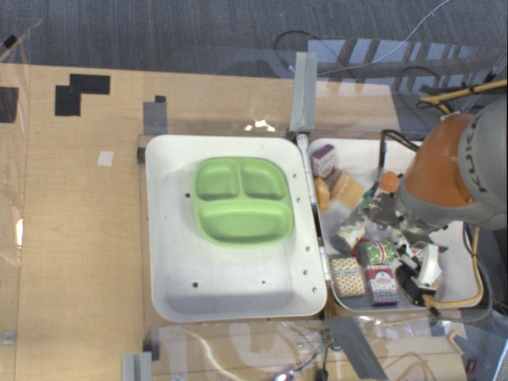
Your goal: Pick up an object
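The gripper [386,227] hangs low over the middle of the right bin [452,304], in among a heap of small packaged goods, and its state cannot be told because the wrist and the grey arm [484,165] with its orange band cover it from above. Just below it lies a small tin [376,252], rounded and glossy, printed green and red, with its long axis running left to right across the bin. Touching the tin's near side are two flat cardboard boxes side by side: a red box [382,285] with a purple lower end and a patterned box [347,276] in a fine beige check, both with their long axis pointing from the gripper toward the bin's near wall. To the gripper's left sits a crumpled wrapper [348,233], shiny and creased. Farther back are a tan slab [348,187] with soft, flat faces, an orange block [321,192] against the bin's left wall, and a small purple and white carton [323,160] standing upright in the far left corner. The left bin [171,236], smooth white plastic with rounded corners, holds a green tray [241,200] with three moulded compartments, lying flat near its centre, well apart from the gripper.
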`<state>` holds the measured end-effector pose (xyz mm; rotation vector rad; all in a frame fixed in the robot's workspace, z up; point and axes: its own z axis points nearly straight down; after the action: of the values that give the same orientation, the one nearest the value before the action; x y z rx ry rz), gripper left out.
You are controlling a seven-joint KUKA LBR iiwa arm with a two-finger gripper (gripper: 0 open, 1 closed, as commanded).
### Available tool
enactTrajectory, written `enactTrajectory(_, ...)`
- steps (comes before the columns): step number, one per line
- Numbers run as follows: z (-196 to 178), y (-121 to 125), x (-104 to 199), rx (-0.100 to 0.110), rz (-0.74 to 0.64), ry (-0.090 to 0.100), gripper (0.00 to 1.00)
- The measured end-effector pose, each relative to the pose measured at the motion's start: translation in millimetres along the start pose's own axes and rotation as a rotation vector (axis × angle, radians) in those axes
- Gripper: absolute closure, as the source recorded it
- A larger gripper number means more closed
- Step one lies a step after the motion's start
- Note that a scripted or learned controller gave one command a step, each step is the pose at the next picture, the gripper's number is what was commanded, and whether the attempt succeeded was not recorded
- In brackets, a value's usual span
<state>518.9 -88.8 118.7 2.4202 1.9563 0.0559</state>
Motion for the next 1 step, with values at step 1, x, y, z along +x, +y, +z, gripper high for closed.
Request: enactTrajectory(1, 4.1, -7.1, -4.5, -0.033, -0.079, 0.002, 0.0)
